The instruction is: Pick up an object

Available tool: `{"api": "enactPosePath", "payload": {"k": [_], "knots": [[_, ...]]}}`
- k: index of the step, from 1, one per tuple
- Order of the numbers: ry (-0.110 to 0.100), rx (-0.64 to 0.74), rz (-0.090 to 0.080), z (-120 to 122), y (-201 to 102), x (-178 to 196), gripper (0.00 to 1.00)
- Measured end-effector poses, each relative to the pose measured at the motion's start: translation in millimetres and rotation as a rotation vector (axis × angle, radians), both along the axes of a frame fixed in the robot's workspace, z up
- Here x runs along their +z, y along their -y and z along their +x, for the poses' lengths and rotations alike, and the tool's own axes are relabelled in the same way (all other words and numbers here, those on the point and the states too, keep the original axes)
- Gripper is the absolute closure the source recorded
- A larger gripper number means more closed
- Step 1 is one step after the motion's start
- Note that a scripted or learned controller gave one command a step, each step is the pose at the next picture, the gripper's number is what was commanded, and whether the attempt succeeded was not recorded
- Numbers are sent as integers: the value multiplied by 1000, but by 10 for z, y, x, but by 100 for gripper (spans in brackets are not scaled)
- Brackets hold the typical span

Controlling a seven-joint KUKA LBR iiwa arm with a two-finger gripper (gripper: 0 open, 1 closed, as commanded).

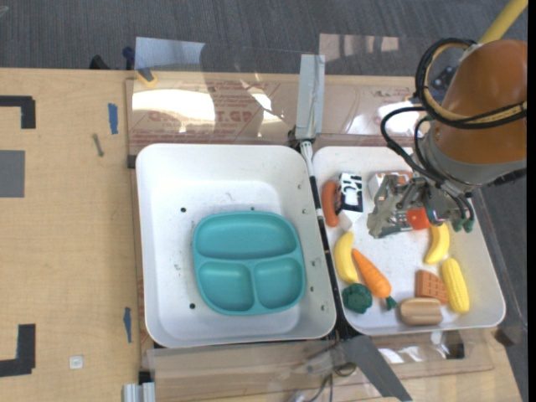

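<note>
Hand [400, 212] sat low in the right bin [490, 308], over a small red-orange piece [416, 218]; whether its fingers were apart or together could not be told. A clean pick probably required centring on that piece alone, clear of the curved banana [437, 244] just beside it, before lifting straight up.

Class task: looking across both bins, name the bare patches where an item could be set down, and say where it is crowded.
Free: the left bin floor around the teal tray, widest above and left of it. Crowded: the right bin, with toy food packed along its left and bottom and the gripper over its middle.
</note>
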State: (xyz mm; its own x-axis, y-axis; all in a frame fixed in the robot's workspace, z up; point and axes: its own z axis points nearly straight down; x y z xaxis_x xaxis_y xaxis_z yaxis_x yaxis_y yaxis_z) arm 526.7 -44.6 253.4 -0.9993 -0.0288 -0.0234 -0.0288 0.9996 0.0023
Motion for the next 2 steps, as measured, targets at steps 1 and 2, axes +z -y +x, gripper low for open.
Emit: {"api": "enactPosePath", "payload": {"k": [1,2], "knots": [[8,-1,1,19,-5,109,100],[-21,-70,-1,-435,-304,-29,100]]}}
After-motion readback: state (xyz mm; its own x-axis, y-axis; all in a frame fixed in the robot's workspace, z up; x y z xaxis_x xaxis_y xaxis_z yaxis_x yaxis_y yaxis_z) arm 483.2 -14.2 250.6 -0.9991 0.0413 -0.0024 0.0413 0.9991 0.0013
